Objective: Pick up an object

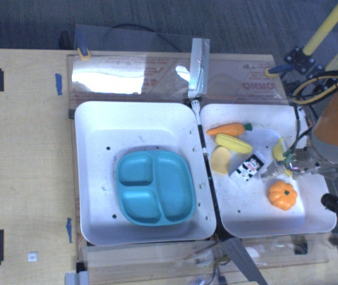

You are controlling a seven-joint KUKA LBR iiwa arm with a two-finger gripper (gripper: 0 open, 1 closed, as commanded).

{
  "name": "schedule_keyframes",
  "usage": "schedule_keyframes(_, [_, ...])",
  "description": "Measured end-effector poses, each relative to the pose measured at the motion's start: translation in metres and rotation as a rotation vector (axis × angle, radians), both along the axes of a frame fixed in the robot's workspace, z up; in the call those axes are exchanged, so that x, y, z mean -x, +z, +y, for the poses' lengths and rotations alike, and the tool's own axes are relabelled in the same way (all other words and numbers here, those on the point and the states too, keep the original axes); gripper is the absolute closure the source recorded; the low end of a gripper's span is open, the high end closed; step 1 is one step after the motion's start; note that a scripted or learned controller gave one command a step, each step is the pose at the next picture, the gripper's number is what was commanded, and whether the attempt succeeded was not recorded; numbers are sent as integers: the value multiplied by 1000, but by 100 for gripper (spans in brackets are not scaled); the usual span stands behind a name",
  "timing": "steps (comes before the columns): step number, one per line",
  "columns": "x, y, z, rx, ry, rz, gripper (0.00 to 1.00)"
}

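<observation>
White bins side by side on the table — gripper (274,170) low in the right one.
Whether it grips anything, I cannot tell; orange pumpkin (282,195) just below it, carrot (228,129), corn (234,143) near the bin's far edge.
</observation>
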State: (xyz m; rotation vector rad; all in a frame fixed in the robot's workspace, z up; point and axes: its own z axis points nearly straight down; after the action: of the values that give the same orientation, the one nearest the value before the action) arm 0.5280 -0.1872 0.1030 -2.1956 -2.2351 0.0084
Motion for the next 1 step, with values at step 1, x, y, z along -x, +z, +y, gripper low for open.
schedule_keyframes(1, [45,-17,10,3,4,-18,0])
